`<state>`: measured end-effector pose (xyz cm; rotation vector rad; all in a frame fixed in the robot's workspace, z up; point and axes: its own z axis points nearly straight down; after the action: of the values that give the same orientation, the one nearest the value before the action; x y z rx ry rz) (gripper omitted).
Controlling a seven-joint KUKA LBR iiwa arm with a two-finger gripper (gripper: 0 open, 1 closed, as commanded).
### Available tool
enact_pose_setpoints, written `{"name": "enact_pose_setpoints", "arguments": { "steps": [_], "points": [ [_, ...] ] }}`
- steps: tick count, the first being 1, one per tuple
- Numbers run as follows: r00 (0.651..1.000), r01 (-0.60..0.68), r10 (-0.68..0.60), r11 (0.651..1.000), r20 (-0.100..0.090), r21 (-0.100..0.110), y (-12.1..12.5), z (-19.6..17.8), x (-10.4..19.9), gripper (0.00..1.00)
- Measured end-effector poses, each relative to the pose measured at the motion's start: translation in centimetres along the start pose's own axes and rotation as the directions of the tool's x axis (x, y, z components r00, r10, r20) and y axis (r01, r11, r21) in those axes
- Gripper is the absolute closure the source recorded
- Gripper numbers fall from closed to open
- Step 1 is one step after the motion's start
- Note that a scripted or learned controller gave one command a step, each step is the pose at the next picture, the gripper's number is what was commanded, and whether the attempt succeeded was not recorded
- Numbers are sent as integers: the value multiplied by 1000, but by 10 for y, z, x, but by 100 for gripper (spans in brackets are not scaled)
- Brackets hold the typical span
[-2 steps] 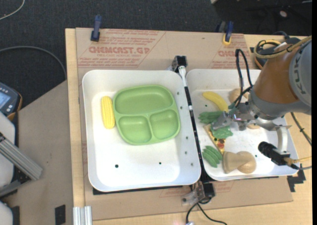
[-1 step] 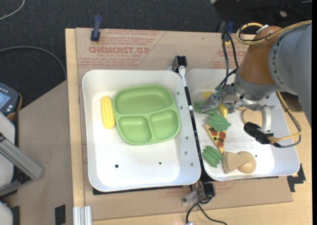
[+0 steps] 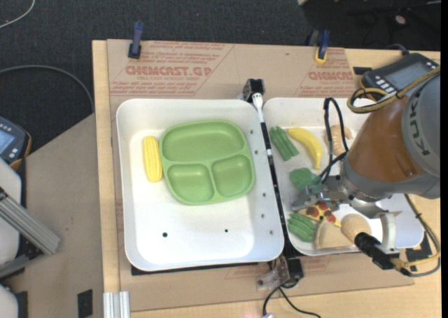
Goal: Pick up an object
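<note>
My gripper point(image 3: 316, 201) is low in the right bin point(image 3: 280, 110), at its front left part, under the grey and orange arm. It hangs over a small red and yellow piece point(image 3: 320, 210), between a dark green toy point(image 3: 302, 178) and a ribbed green toy point(image 3: 302, 225). A beige wedge point(image 3: 334, 234) lies just to the right of the ribbed toy. Further back in the same bin lie a yellow banana point(image 3: 309, 143) and a long green vegetable point(image 3: 283, 143). The arm hides much of the right half of this bin.
The left bin point(image 3: 140, 225) holds a green divided plate point(image 3: 206, 162) with a yellow corn cob point(image 3: 151, 157) beside it on the left. A black and white strip point(image 3: 266, 148) runs along the wall between the two bins. Blue clamps sit at the bench's far edge.
</note>
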<state>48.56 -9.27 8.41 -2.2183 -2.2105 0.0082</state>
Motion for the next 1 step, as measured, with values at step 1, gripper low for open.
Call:
{"name": "enact_pose_setpoints", "arguments": {
  "steps": [1],
  "points": [
    [1000,2,-2,1000,4,-13,6,-11,0,100]
  ]
}}
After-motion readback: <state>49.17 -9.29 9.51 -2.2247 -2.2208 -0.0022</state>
